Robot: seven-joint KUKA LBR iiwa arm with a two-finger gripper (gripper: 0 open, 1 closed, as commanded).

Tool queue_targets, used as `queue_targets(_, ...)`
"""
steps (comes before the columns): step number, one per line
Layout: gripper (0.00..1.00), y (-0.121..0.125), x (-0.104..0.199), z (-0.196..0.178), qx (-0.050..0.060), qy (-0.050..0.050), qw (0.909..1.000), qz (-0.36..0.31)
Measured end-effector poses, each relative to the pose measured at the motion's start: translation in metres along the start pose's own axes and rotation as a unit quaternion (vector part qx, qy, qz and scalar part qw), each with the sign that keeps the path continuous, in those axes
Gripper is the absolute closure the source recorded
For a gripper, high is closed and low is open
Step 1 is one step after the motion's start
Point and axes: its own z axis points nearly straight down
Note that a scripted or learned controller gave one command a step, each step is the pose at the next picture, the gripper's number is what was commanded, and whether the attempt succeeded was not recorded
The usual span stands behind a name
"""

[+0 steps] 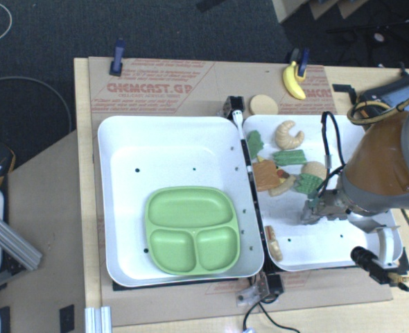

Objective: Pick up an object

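Toys (288, 168) lie clustered in the right bin (329, 255), green pieces beside the gripper (314, 210). I cannot tell its grasp state. Best to centre over 1 piece, clear of neighbours, before descending.

The grey, orange-banded arm (385, 165) reaches in from the frame's right, gripper (314, 210) pointing down at centre right.
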Motion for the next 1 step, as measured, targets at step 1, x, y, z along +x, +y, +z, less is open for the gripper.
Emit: queue_targets(1, 1.00, 0.0013, 0.0728, -0.0849, -0.002, 0.002, 1.0000, -0.006)
